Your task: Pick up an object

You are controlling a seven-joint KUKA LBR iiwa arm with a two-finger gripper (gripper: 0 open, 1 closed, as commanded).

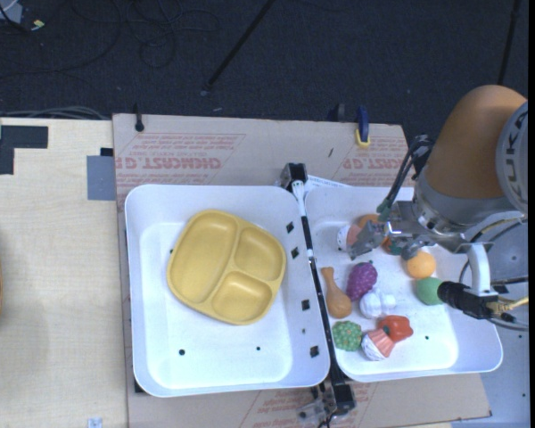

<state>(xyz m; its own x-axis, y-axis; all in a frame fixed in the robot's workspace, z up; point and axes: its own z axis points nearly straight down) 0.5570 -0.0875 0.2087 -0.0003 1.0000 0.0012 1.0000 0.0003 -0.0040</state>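
White right bin (481, 350) on tabletop (53, 266) holds toy food; hand (367, 236) low at its upper left, opening impossible to judge. Purple grape bunch (361, 279) just below hand, orange fruit (420, 265) to its right, green ball (427, 291) beyond. Left bin (152, 364) carries yellow divided plate (226, 266).

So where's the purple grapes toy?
The purple grapes lie in the right bin, near its middle, just below the gripper. A tan drumstick-shaped toy lies on their left and a white toy just below.
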